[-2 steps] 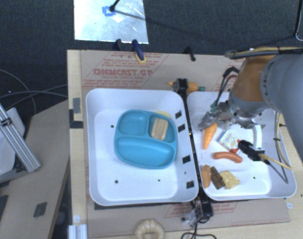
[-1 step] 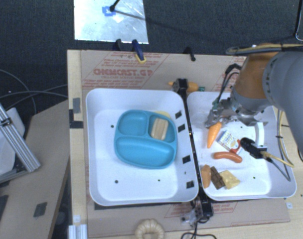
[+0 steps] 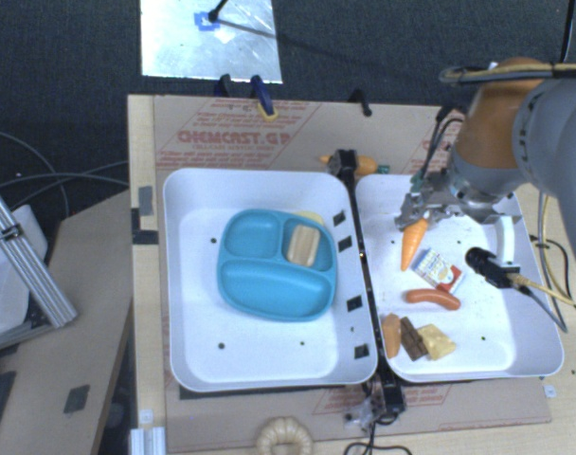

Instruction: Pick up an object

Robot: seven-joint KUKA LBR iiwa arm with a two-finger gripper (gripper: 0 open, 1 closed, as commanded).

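Orange tapered carrot (image 3: 413, 245) lies in upper-left part of R shallow white bin (image 3: 515, 330). Long axis runs approx. 12-to-6, thick end at 12, tip toward 7. Hand (image 3: 423, 209) sits right at the thick end; whether it grips: can't tell. White printed packet (image 3: 435, 269) at carrot's 4, red sausage (image 3: 432, 299) at 5. L white bin (image 3: 198, 349) holds blue divided plate (image 3: 269, 287). Bins sit on cardboard-covered tabletop (image 3: 222, 136). Dark textured floor (image 3: 61, 64) around, w/ silver sheet (image 3: 210, 25) at 12.
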